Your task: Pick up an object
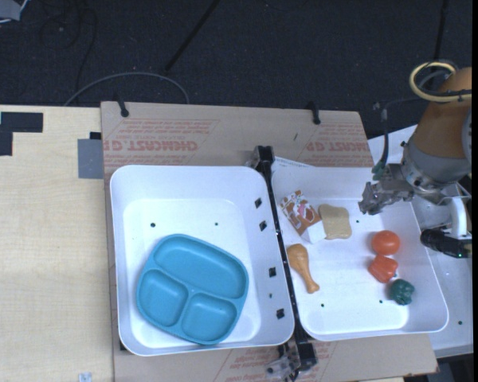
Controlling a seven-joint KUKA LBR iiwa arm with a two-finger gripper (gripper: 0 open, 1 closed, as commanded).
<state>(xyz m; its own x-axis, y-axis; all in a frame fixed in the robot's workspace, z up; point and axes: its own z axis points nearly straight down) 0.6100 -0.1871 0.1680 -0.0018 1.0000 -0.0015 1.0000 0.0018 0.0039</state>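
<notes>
The right bin (430,325) holds several small items: a printed snack packet (298,211), a beige bread-like piece (335,222), a tan drumstick (302,266), a red tomato (385,242), a smaller red piece (382,268) and a dark green piece (401,291). My gripper (372,198) hangs over the upper right part of this bin, just right of the beige piece and above the tomato. It looks dark and small in the camera view, and I see nothing in it.
The left bin (143,185) holds a blue divided plate (193,288). A black divider (275,245) runs between the bins. The arm's orange band (442,126) rises at the right edge, beside a white fixture (460,221).
</notes>
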